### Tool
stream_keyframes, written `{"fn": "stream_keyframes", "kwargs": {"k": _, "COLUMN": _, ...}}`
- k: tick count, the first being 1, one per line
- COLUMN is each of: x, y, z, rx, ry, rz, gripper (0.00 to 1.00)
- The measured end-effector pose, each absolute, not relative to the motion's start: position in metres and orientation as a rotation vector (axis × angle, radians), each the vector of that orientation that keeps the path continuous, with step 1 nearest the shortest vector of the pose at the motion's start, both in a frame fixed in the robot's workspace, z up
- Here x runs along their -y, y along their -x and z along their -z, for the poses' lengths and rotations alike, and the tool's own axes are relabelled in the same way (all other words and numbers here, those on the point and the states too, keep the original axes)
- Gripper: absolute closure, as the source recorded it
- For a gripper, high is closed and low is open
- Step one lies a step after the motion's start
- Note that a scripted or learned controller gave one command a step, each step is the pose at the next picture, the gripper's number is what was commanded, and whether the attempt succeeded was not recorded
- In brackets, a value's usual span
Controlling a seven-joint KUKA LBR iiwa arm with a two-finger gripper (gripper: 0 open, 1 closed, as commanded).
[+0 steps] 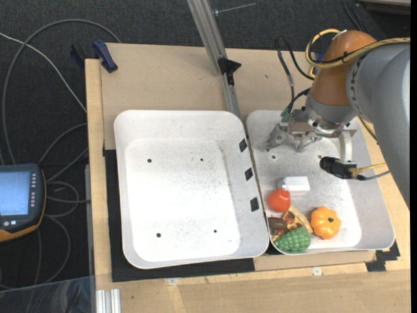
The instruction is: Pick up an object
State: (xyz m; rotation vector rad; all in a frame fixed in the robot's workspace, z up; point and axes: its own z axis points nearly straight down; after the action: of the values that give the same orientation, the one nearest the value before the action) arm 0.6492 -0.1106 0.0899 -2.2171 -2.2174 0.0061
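Note:
My gripper (287,143) hangs over the far end of the right bin (369,204), below the orange wrist band. Its fingers stand spread and open with nothing between them. Nearer the front of that bin lie a small white block (296,186), a red tomato-like ball (279,200), an orange pumpkin (325,222), a green bumpy piece (294,241) and a brown and yellow item (287,223). The white block is the closest to the gripper, a short way in front of it and apart from it.
The left bin (176,194) lies beside the right one, with black clips along the shared wall. A slanted metal rail (210,28) crosses the bench's far side. A black cable plug (335,166) hangs from the wrist over the right bin.

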Motion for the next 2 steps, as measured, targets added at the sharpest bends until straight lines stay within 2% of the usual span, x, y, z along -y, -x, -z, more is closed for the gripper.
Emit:
{"fn": "stream_keyframes", "kwargs": {"k": 1, "x": 0.110, "y": -0.652, "z": -0.105, "rx": 2.222, "ry": 2.221, "rz": 0.003, "gripper": 1.00}}
{"fn": "stream_keyframes", "kwargs": {"k": 2, "x": 0.112, "y": -0.649, "z": -0.160, "rx": 2.225, "ry": 2.226, "rz": 0.006, "gripper": 1.00}}
